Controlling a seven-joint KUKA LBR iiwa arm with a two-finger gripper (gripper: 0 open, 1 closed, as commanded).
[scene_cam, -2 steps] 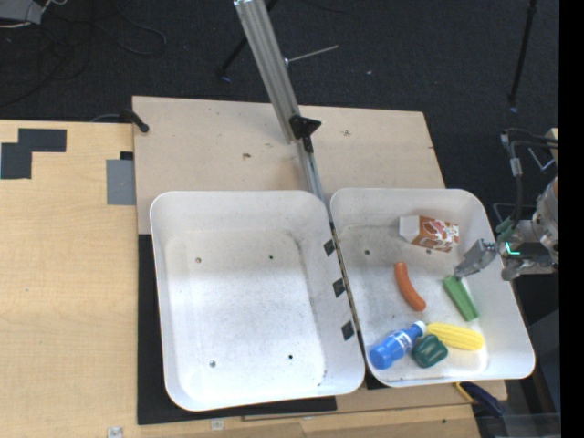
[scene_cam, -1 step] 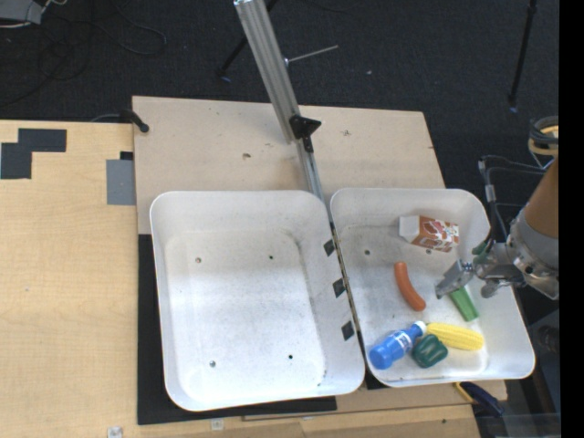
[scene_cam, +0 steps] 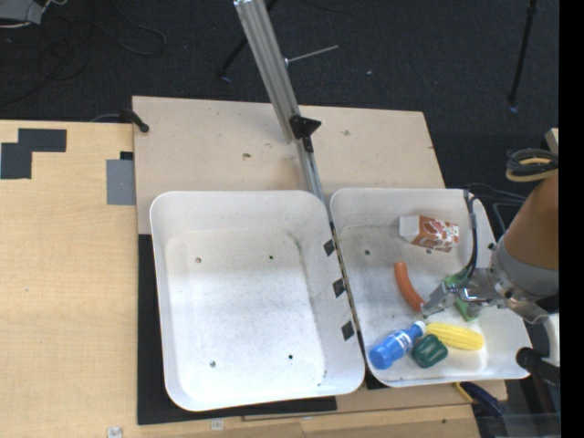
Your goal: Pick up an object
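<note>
Nearest the front edge of the right bin (scene_cam: 365, 210) lie three things in a row: a blue bottle (scene_cam: 395, 347) with a white cap, a dark green piece (scene_cam: 430, 352) just beside it, and a yellow corn cob (scene_cam: 457, 337) touching the green piece on its right. Just behind the corn hangs my tool (scene_cam: 459, 292), which comes in from the right over the bin; it sits low above the floor of the bin, near a small green thing (scene_cam: 467, 308) that shows beside it, but I cannot tell whether my tool is spread or pressed together, nor whether anything sits in it. To its left an orange-red sausage (scene_cam: 408, 286) lies on the bin floor, slanted, apart from the tool. Farther back rests a white and brown carton (scene_cam: 431, 233), lying on its side near the bin's rear half. The left bin (scene_cam: 239, 299) stands beside the right one, their walls touching along the middle. Beyond both bins the pale desk (scene_cam: 219, 144) carries a slanted metal rail (scene_cam: 272, 71) that rises toward the dark floor (scene_cam: 411, 44) behind.
</note>
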